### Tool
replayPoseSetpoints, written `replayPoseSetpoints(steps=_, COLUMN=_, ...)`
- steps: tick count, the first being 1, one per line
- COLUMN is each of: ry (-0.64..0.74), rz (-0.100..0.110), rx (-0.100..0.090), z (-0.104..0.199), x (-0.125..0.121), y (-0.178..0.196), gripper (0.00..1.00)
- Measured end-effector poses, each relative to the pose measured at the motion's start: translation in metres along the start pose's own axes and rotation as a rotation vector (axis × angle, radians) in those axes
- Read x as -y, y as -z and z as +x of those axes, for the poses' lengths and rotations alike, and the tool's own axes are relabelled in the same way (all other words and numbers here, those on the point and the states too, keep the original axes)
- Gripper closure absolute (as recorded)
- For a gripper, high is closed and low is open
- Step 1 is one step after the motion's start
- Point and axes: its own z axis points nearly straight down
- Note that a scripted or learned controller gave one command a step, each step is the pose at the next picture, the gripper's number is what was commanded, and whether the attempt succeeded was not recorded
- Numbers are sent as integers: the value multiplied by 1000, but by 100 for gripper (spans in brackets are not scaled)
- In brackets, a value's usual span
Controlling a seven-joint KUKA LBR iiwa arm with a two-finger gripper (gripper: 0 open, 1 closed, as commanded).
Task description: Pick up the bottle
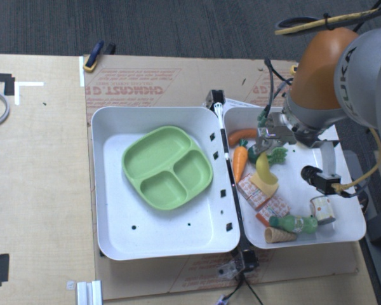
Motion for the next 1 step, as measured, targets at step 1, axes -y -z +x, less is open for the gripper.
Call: replayPoseSetpoints(steps=1, ry=313, rz=1, rx=0, z=53, x=79, y=58, gripper=100)
